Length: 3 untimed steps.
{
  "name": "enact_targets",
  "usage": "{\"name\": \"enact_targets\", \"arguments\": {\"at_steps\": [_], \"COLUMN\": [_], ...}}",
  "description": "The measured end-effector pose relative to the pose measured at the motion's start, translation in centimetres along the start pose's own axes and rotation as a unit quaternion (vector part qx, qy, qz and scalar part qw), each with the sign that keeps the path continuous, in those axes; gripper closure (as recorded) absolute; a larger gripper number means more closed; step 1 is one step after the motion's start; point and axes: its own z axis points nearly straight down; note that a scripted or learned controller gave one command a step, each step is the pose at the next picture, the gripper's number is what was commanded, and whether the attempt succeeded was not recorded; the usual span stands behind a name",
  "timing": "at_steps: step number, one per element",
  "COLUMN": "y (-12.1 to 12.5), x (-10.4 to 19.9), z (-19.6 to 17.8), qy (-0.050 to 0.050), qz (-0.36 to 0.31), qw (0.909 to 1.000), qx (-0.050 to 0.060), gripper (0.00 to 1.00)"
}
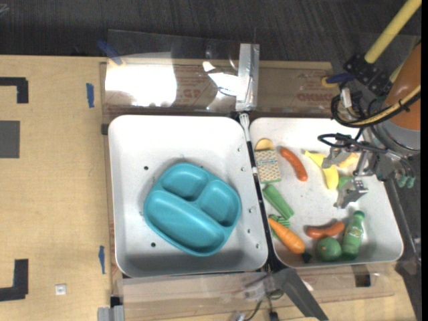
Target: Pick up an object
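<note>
The right bin [391,246] holds several toy foods. A waffle square [269,166] and an orange sausage [294,163] lie at its back left. A yellow piece [322,164] lies near the back middle. Along the left wall are a green pod [277,202] and a carrot [287,237]. At the front lie a red sausage [324,230], a green lime [328,249] and a green bottle [353,233]. My gripper [349,192] hangs over the right half of this bin, just right of the yellow piece and above the bottle.
The left bin [127,139] carries a teal divided plate [192,208]. The arm with its black cables [361,112] enters from the upper right. A clear plastic sheet with a tape strip [246,75] lies behind the bins. Brown bench surface [47,179] extends to the left.
</note>
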Motion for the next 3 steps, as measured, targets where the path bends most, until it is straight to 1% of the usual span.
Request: {"name": "enact_targets", "arguments": {"at_steps": [1,2,3], "y": [1.2,0.5,0.6], "x": [-4.2,-9.7,-10.2], "z": [15.1,15.8,14.3], "qy": [-0.001,-0.002,-0.011], "qz": [-0.006,-0.044,-0.045], "qw": [1.0000,0.9990,0.9989], "qx": [0.000,0.000,0.002], "gripper": [0.00,0.00,1.00]}}
